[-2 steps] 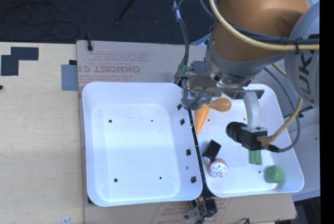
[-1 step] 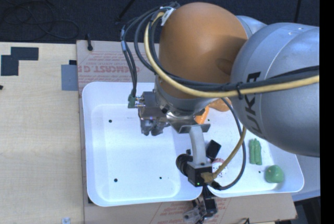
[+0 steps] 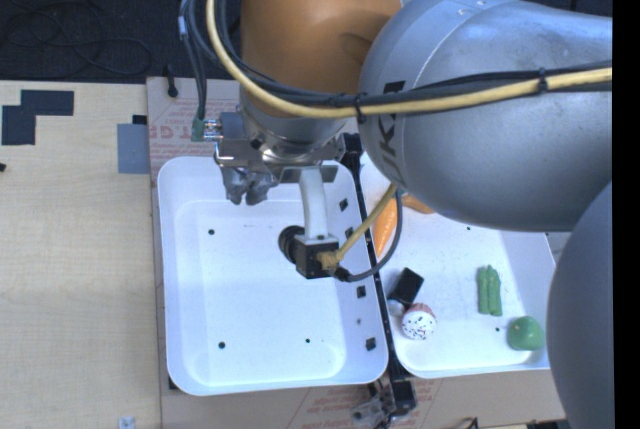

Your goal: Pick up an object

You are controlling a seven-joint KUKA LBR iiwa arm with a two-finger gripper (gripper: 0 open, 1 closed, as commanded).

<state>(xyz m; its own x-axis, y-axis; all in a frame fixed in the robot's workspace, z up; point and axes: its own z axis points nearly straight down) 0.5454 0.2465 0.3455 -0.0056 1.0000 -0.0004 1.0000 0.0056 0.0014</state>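
Note:
My gripper (image 3: 247,187) hangs over the far part of the left white bin (image 3: 250,317), below the grey wrist and orange band. Nothing shows between or under it. The loose objects lie in the right bin (image 3: 455,252). An orange piece (image 3: 384,220) leans by the divider, partly hidden by the arm. A small black block (image 3: 406,285) sits near a white ball with red specks (image 3: 418,322). Further right lie a green stick-like piece (image 3: 488,290) and a green ball (image 3: 524,333).
The arm's bulky body covers the far part of the right bin. A black divider strip (image 3: 370,297) runs between the two bins. Pale wooden bench (image 3: 70,267) stretches to the left, with dark patches (image 3: 132,147) near its back edge.

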